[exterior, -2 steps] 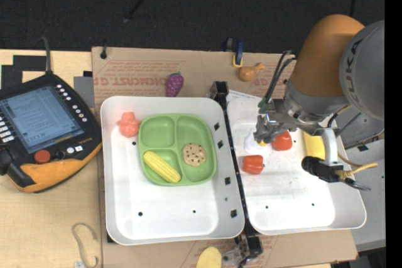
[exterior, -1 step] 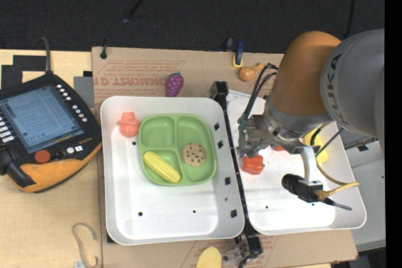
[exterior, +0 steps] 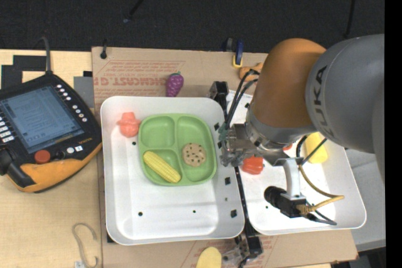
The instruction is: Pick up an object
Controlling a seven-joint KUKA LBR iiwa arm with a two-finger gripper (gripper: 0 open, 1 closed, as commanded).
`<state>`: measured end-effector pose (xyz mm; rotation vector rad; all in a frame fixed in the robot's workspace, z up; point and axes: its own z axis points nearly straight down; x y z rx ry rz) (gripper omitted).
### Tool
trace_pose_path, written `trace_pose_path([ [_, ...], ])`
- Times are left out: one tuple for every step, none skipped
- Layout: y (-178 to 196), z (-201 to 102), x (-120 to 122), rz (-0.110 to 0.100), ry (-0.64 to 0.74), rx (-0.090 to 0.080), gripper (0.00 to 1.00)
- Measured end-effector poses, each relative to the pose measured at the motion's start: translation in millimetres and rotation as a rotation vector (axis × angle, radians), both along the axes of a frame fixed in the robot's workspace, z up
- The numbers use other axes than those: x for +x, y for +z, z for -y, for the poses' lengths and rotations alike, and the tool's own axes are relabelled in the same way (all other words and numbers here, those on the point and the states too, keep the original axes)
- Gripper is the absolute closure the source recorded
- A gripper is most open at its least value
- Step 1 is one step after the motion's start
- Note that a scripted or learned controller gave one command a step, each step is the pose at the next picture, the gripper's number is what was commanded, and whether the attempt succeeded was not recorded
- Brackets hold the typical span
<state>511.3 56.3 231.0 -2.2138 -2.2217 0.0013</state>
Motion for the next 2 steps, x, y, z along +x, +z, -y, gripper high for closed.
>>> trace_pose_path([
  [4.0,-4.3,-6.8,-0.001,-0.004,-0.002,1.00],
  [2.1,-5.0,-1.1,0.001,-0.005,-0.003,1.00],
])
